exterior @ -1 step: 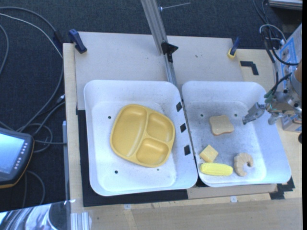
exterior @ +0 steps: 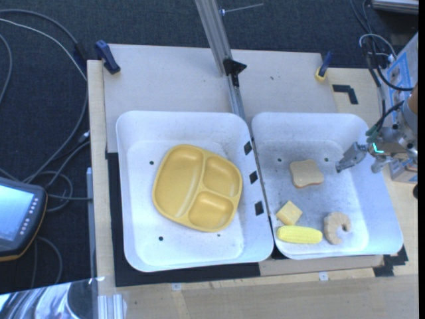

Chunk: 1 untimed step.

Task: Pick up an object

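Bread slice lay left of and just below the empty gripper, in the right bin.

The bread slice [exterior: 307, 173] rested flat near the middle of the right bin [exterior: 378, 198], its long axis roughly left-right. The gripper [exterior: 362, 157] hung near the bin's right wall, fingers spread and holding nothing. Nearer the front sat a cheese cube [exterior: 289, 213], corn cob [exterior: 299, 234] and doughnut [exterior: 336, 227]. The yellow tray [exterior: 197, 187] filled the left bin [exterior: 136, 178].

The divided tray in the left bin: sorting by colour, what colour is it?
Yellow; the divided tray shows clearly in the camera view.
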Motion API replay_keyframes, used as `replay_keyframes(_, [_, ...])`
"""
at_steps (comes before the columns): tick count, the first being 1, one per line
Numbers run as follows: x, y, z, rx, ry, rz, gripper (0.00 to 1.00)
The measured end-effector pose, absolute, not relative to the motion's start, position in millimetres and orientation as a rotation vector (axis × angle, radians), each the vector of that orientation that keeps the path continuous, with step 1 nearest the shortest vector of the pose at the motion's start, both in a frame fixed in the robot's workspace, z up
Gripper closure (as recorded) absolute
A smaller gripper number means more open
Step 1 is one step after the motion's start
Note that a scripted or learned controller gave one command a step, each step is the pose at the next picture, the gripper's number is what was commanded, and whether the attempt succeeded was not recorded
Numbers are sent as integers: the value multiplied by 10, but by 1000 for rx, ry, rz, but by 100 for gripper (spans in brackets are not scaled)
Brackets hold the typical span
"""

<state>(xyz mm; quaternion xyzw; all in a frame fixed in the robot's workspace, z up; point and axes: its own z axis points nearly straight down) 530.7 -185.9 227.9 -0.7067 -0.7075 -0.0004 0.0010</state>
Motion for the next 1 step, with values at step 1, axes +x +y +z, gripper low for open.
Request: replay_keyframes(1, [5221, -1863, 1678, -2216, -2216, 5, 0])
